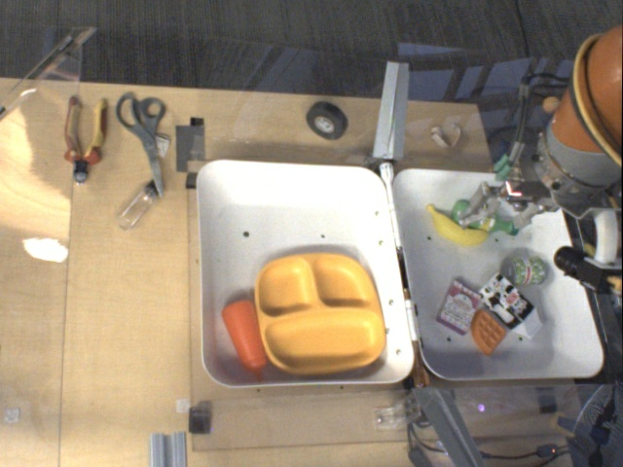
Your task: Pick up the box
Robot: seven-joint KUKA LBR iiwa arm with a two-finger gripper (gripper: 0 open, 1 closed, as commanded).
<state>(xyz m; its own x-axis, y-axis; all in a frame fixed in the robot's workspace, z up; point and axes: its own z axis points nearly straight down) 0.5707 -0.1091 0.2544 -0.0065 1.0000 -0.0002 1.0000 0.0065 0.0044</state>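
The gripper point(494, 202) hovers at the far side of the right bin point(584, 358), over a banana point(456, 227) and a green item point(501, 225). Whether its grip is spread or closed cannot be told. The small pink box point(456, 306) lies nearer the bin's front, beside a black-and-white carton point(507, 301), well apart from the gripper.

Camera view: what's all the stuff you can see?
bins: 2, white, side by side on bench
divided plate: 1, yellow, left bin
carrot: 1, orange, left bin beside plate
banana: 1, yellow, right bin
pink box: 1, pink, right bin
patterned box: 1, black-and-white, right bin
round thing: 1, greenish, right bin
flat piece: 1, orange-brown, right bin
scissors: 1, dark-handled, bench
pliers: 1, red-handled, bench
tape roll: 1, black, bench
arm: 1, grey and orange, right
claw: 1, near banana
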